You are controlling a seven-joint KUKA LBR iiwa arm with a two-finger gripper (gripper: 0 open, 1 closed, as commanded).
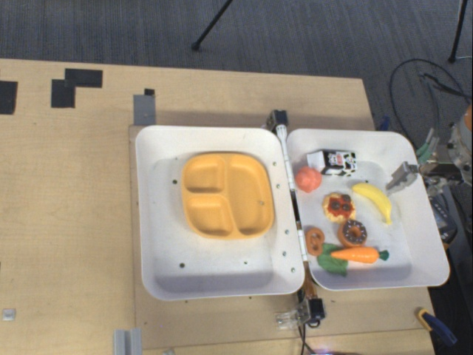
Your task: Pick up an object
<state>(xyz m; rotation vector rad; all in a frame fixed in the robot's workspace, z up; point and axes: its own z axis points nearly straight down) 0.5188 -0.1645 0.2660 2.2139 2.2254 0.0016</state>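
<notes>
Reaching in from the right, fingers [403,176] hover beside banana [374,200].

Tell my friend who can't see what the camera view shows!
A robot gripper hovers at the right edge of the right bin, near a toy banana. That bin also has a carrot, donut, pretzel and milk carton. The left bin holds a yellow divided plate.

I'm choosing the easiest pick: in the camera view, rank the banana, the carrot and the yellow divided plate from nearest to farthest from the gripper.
1. Banana: right bin, just left of the gripper.
2. Carrot: right bin, near its lower edge.
3. Yellow divided plate: left bin, farthest.
</notes>
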